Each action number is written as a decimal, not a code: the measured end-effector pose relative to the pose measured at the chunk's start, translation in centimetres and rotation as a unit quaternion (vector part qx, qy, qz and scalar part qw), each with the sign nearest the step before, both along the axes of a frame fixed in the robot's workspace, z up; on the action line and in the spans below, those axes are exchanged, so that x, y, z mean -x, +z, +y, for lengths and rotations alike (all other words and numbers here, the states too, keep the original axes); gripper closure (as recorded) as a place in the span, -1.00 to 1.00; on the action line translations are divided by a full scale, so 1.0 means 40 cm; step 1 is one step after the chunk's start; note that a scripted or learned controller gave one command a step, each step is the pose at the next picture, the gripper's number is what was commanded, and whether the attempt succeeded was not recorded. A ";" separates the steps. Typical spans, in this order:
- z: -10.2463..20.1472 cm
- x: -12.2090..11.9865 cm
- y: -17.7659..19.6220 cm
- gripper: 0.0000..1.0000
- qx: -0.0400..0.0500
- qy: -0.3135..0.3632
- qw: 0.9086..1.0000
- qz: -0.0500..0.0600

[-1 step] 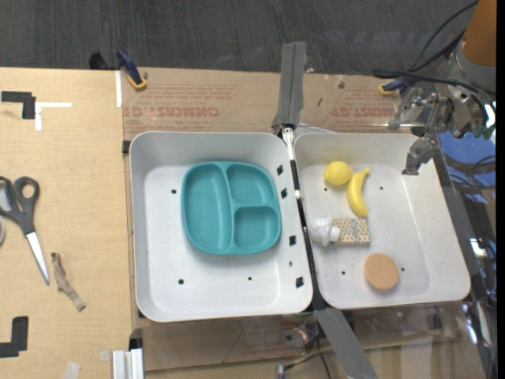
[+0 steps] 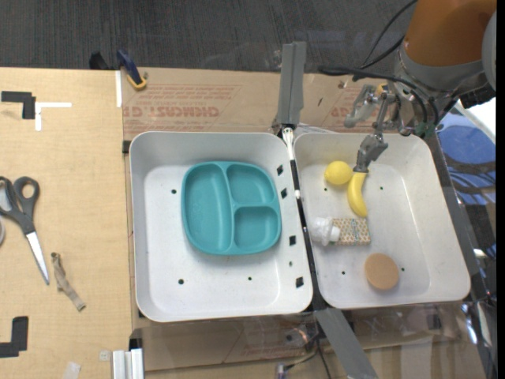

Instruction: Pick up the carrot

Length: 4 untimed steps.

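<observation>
One gripper (image 2: 368, 155) is seen low in the right bin (image 2: 442, 212), just above a yellow curved piece (image 2: 357, 196) whose long axis runs near to far. Whether it is released or clenched cannot be told. A yellow ball (image 2: 338, 173) lies beside. Which item is the carrot cannot be told.

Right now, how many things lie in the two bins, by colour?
Teal: 1, the divided plate in the left bin.
Yellow: 2, the lemon and the banana in the right bin.
Tan: 1, the round disc.
White and patterned: 1, the small packet.
Total: 5
</observation>
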<state>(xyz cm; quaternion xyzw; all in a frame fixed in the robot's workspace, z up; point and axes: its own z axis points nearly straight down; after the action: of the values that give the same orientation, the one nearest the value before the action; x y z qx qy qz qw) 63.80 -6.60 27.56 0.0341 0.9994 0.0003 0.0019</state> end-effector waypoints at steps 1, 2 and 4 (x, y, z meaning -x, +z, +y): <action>-0.017 0.180 -0.207 -1.00 0.001 0.083 0.997 0.000; -0.106 0.287 -0.411 -1.00 0.000 0.044 0.999 0.000; -0.126 0.256 -0.457 -1.00 0.001 0.054 0.999 0.000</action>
<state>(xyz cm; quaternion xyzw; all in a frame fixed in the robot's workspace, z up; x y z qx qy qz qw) 53.56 -11.65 9.30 -0.0203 0.9998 -0.0002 0.0019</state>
